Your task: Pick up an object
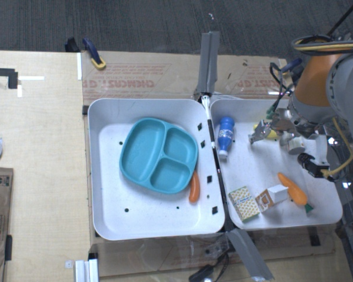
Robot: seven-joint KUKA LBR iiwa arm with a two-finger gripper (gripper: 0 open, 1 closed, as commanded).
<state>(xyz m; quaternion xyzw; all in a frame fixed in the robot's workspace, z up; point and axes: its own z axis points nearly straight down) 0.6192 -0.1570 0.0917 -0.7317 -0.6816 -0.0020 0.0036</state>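
1. The gripper (262,133) hangs over the back part of the right bin (253,169), at the end of the grey arm (323,93) with its orange band.
2. Something yellow (270,134) sits right at the fingertips, but whether the pincer is clenched on it, released, or just above it, I cannot tell from this angle.
3. Possible things to pick up all lie in the right bin: a blue bottle (225,135) near the dividing wall just left of the gripper, a toy carrot (293,190) toward the right rim, and a small carton (269,197) with a patterned box (243,203) beside it near the front.
4. The left bin (106,204) holds a blue divided plate (159,155) with an orange sausage-like piece (194,188) touching its lower right edge.
5. To do the grasp well, I judge the fingers should straddle the yellow item squarely before closing, then lift straight up.
6. The bottle lies close by, so a sideways drift to the left could nudge it; the back wall of the bin is also near.
7. A slow lift would show whether the item has really come along.
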